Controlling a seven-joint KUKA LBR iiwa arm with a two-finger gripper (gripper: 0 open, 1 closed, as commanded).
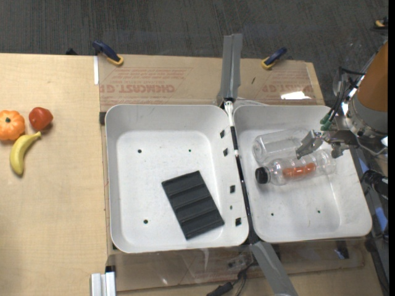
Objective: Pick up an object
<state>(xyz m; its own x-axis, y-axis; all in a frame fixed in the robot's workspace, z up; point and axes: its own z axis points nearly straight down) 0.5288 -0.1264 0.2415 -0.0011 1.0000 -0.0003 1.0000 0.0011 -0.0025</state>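
A clear plastic bottle [294,169] with a black cap and something orange-red inside lies on its side in the right bin [308,224]. Just behind it lies a clear plastic cup [276,144]. A black ridged block [192,203] lies flat in the left bin [133,184]. My gripper [320,152] reaches in from the right and hangs over the bottle's right end. Its fingers are spread open, one finger [305,147] pointing down-left toward the bottle. Nothing sits between them.
A raised divider [235,159] separates the two bins. On the wooden bench at the far left lie a banana [20,153], an orange [8,126] and a red apple [40,118]. Cardboard [166,82], held by clamps, lies behind the bins.
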